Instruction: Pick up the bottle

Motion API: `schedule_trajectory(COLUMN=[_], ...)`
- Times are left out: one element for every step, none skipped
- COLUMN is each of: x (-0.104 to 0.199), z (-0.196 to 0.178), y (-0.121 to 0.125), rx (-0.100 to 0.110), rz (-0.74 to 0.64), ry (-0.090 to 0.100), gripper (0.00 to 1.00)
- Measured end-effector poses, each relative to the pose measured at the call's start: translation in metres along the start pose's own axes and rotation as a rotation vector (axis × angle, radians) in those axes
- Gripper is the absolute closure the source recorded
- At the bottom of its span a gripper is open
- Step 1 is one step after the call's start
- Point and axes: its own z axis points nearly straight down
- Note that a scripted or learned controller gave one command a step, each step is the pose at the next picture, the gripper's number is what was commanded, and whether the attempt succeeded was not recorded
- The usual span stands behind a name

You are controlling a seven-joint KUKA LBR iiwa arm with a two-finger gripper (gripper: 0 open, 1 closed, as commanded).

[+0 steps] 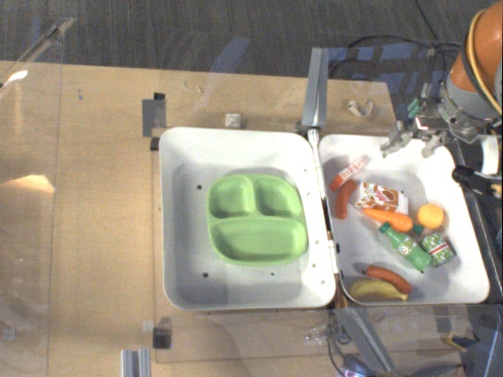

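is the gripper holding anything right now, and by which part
Nothing is held. The two-finger gripper hangs over the right white bin's far edge, apart from the green plastic bottle lying in it.

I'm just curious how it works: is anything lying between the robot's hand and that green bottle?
Yes. The gripper hangs over the right bin's far edge; the bottle lies nearer the front. A carton and a carrot lie between them, the carrot right against the bottle.

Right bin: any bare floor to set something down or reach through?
Right bin: bare floor along the far edge, between the rim and the carton, and a strip right of the orange. Crowded in the middle around the green bottle; banana fills the near edge.
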Motion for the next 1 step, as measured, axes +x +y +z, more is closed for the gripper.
schedule_trajectory(x=[-0.0096], z=[0.0705], y=[-0.0478], rx=[-0.002], rz=[0.07], ry=[-0.001], gripper=[0.0])
